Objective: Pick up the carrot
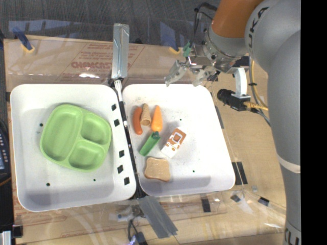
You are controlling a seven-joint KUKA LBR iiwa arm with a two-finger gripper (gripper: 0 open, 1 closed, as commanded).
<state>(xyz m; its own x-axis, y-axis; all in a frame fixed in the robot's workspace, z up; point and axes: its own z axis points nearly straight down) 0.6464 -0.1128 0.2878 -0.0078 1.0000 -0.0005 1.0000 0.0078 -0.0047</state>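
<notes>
Carrot (157, 118) lies in the right bin (204, 111), between a cone (146, 114) and a carton (173, 142). Reaching from the right, the arm (271, 40) poises the gripper (185, 74) over the bin's far rim, fingers spread, grasping nothing.

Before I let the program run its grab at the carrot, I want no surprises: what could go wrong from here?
The carrot lies close beside the ice-cream cone and just above the green vegetable, so the fingers may well bump or catch a neighbour. The red sausage looks much like it and could be picked by mistake. The gripper sits over the bin's far rim, leaving a long approach.
</notes>
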